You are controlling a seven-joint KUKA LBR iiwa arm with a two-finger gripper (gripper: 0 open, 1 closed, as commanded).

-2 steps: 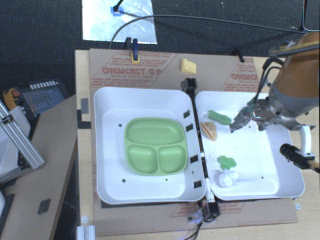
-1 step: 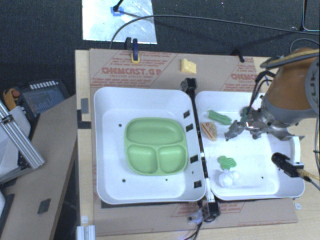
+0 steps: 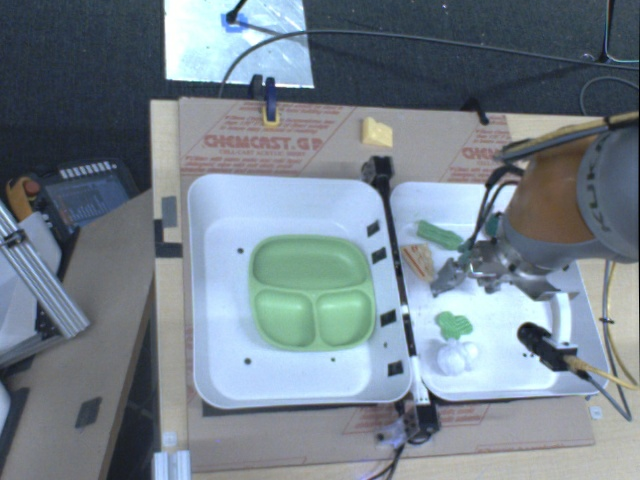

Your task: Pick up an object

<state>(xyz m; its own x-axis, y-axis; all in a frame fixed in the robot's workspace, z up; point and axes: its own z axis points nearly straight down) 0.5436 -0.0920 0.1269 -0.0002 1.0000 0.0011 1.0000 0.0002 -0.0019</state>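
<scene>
Pincer (image 3: 447, 275) is hovering low in the right bin (image 3: 590, 363), nothing visibly in it; can't tell its state. Bread piece (image 3: 418, 260) is lying just left of it. Nothing picked yet; grab and lift remaining.

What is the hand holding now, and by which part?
It cannot be told. The hand hangs over the right bin, next to a tan piece; no object is visibly gripped.
</scene>
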